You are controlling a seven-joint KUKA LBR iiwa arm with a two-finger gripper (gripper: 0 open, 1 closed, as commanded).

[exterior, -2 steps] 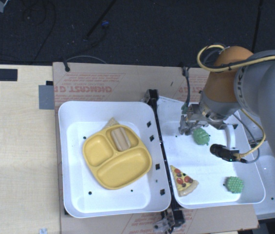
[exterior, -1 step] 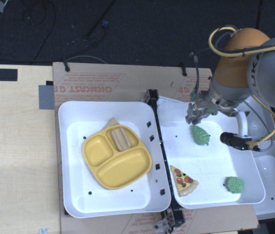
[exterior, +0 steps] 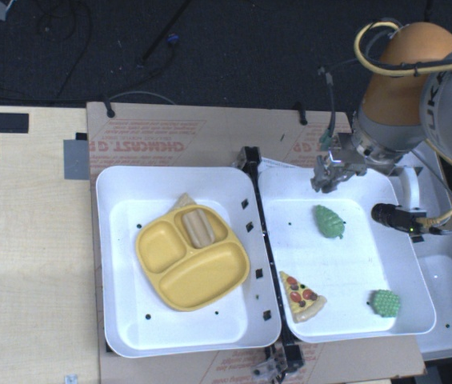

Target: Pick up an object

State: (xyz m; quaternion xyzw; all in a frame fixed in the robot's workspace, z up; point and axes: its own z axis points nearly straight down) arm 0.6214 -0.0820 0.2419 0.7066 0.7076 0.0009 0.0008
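Camera view: arm [exterior: 406,78] over far edge of right bin [exterior: 418,294], nothing seen between fingers.

Fingers [exterior: 322,181] of gripper [exterior: 327,176] pointing down at far-left corner of right bin; open or closed state cannot be told from this angle. Dark green leafy item [exterior: 330,221] lying on bin floor just near of gripper, apart from it. Pizza slice toy [exterior: 301,296] at near-left of same bin, close to divider between bins. Light green knobbly item [exterior: 386,302] at near-right corner, well apart from pizza slice. Left bin [exterior: 122,214] holding yellow compartment tray [exterior: 198,266], tilted; tan oblong piece [exterior: 199,228] in its far-right compartment. Both bins resting on brown cardboard sheet [exterior: 178,134] on desk [exterior: 26,254].
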